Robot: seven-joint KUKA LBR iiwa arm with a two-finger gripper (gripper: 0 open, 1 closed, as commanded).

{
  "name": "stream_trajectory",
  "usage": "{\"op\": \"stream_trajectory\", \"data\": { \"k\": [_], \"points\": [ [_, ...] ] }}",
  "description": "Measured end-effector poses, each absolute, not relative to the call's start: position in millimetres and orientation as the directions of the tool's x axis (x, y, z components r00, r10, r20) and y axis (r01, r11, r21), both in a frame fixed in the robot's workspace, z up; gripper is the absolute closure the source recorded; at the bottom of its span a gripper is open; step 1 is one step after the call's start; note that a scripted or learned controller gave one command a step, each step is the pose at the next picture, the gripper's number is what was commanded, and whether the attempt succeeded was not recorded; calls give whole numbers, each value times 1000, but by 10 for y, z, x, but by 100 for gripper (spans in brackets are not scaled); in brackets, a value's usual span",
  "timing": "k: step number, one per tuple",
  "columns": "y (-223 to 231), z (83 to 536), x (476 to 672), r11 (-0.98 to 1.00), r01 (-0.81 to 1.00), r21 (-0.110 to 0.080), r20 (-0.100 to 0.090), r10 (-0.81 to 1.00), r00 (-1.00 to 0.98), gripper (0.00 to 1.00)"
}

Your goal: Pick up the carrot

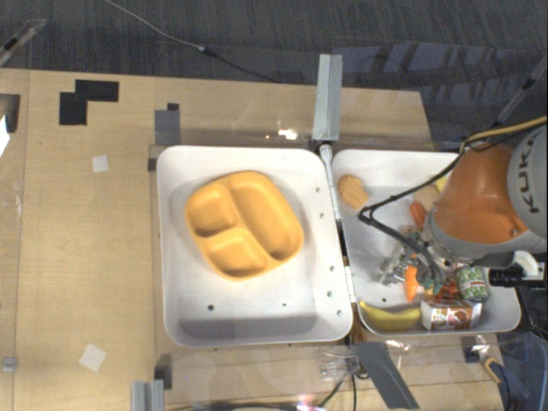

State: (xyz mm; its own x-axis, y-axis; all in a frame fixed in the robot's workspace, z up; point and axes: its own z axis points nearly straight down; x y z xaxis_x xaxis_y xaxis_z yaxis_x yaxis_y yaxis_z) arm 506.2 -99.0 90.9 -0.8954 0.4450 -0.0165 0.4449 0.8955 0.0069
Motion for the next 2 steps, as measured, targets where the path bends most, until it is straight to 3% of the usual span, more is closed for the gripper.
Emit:
{"op": "stream_trajectory", "data": {
  "k": [1,2],
  "points": [
    [-630,2461,5240,849,528,10,-17,528,-849,100],
    [-443,2182,5063,894,448,4,-7,448,-894,100]
  ]
}}
